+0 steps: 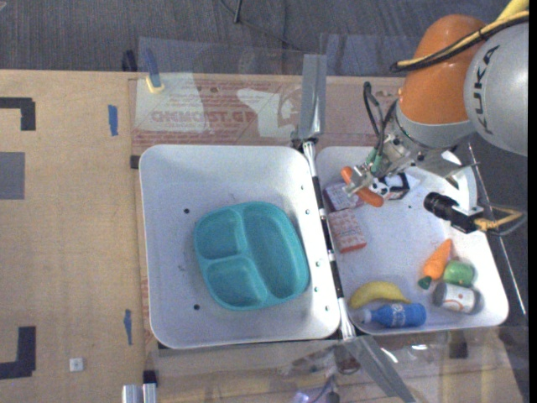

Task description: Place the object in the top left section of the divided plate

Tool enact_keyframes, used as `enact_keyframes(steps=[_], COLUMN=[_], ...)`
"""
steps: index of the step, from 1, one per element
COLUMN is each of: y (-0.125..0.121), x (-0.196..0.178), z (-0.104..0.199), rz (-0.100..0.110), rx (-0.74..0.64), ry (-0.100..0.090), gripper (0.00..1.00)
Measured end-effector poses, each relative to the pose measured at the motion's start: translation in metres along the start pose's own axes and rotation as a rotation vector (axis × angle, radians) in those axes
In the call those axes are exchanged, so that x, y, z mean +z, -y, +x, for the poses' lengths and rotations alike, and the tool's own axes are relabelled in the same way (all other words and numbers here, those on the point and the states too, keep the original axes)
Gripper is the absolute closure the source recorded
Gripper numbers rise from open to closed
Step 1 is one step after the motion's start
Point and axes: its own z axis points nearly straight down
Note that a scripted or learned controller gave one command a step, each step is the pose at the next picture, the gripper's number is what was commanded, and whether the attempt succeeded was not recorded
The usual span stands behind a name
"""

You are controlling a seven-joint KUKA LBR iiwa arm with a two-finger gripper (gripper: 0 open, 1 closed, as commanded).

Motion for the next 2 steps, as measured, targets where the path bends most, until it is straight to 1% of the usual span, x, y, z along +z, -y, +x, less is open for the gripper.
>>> enact_keyframes(steps=[1,2], y=[0.0155,0.0251], x=[0.0003,0.0003], z=[0.0691,0.0676], rz=[0.000,0.000], rx=[-0.136,-0.309], ry=[0.000,0.000], gripper=[1.00,1.00])
